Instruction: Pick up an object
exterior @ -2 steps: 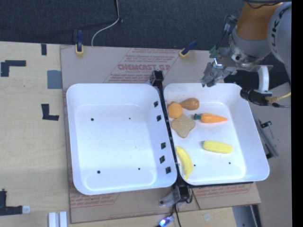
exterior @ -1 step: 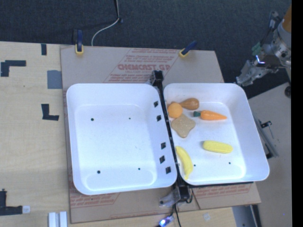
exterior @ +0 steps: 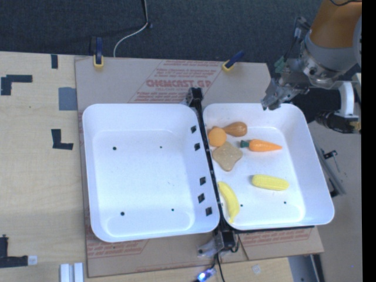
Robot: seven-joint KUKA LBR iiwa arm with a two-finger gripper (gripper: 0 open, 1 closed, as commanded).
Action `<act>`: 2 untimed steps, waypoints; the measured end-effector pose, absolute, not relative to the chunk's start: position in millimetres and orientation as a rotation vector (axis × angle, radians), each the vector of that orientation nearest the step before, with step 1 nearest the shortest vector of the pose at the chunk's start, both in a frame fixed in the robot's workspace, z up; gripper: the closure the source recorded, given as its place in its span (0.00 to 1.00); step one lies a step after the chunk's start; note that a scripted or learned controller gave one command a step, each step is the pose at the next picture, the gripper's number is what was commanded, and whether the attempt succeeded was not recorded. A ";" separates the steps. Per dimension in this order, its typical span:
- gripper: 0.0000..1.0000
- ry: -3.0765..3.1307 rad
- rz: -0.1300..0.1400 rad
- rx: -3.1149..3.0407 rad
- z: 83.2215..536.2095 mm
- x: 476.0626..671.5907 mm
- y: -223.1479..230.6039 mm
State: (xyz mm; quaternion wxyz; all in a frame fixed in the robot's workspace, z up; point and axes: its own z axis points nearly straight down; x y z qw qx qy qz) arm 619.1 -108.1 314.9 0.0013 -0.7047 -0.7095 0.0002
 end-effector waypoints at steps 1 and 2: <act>1.00 -2.232 -0.004 -2.208 347.9 573.8 -16.9; 1.00 -2.240 -0.013 -2.205 422.4 546.1 91.7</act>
